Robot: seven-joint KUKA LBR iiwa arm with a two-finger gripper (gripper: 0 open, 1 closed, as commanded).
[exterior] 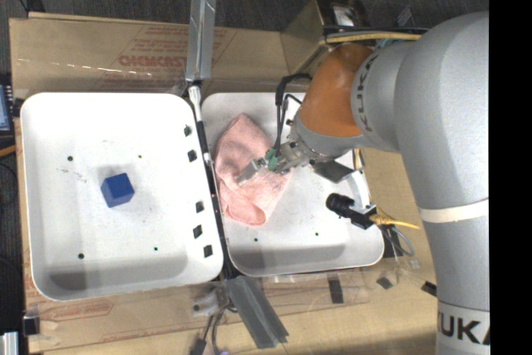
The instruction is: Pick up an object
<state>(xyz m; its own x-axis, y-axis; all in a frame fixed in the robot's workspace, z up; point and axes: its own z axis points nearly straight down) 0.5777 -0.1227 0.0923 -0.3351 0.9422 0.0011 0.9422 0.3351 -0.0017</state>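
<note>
Currently positioned low over crumpled pink cloth [246,170] in right shallow white bin [332,249]. Two-finger gripper [264,165] at cloth surface; open or closed state: cannot tell. Risk: pinching only a loose fold, slipping free on lift. Small blue cube [117,189] in left bin [50,262], well apart.

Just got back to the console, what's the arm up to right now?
The arm is reaching into the right bin from the right, with its gripper down on the pink cloth that lies crumpled along that bin's left side. The gripper is touching the cloth, but I can't tell whether it has actually grasped it; the cloth still rests on the bin floor. A blue cube sits untouched in the left bin.
</note>
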